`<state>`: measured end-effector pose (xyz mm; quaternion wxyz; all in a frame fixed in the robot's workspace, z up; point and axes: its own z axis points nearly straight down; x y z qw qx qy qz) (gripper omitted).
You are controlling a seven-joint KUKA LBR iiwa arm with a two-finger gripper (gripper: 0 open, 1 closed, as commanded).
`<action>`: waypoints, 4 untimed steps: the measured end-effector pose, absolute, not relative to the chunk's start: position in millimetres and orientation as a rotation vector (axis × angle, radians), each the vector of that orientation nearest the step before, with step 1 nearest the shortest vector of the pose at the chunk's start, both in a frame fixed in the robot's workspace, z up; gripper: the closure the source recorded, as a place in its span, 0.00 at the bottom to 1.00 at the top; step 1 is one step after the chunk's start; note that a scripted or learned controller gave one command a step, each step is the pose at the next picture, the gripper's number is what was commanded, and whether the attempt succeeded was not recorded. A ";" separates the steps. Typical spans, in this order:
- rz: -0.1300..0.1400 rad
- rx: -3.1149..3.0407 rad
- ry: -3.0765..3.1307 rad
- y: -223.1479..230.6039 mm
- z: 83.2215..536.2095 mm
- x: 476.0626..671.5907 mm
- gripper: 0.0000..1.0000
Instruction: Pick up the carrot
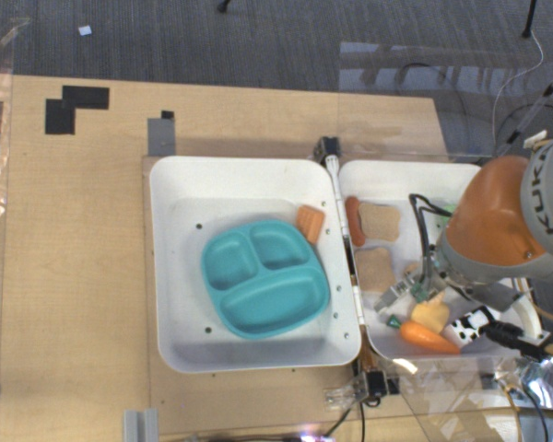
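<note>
Since the wrist hides its tip from above, can't tell whether the pincer [413,291] is spread or pressed together. It sits low in the right bin [461,171], about mid-bin.

Closest to the pincer: a pale yellow lump [430,315], smooth and rounded, just below it. The carrot [430,339] comes next, below the pincer and touching that lump's lower side. It is orange, smooth and tapered, lying flat with its thin end pointing away from the arm. It lies close to the bin's near wall, with little room on that side.

A black-and-white toy [470,325] sits just arm-side of the carrot, under the wrist.

Two tan slices lie on the pincer's far-from-arm side, flat, squarish and matte: one [375,267] beside it, the other [380,221] further up. A reddish sausage [354,221], a smooth cylinder, lies along the wall shared by the bins, beyond the upper slice.

Past that wall, in the left bin [166,247]: one teal plate [265,279], glossy, three compartments, rounded corners, with bare white floor around most of it. One orange block [310,224] touches its upper corner nearest the pincer.

Count: 2 bins, 2 slices, 1 of everything else.
</note>
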<state>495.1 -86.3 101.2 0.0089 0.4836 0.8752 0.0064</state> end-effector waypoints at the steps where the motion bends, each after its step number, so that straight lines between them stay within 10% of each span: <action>1: 0.011 1.659 2.660 -88.7 89.1 490.2 0.00; 2: 0.021 1.648 2.656 -87.0 101.5 494.5 1.00; 3: 0.020 1.649 2.656 -87.0 101.0 494.1 0.00; 4: 0.013 1.389 2.802 -89.3 89.8 492.4 0.00</action>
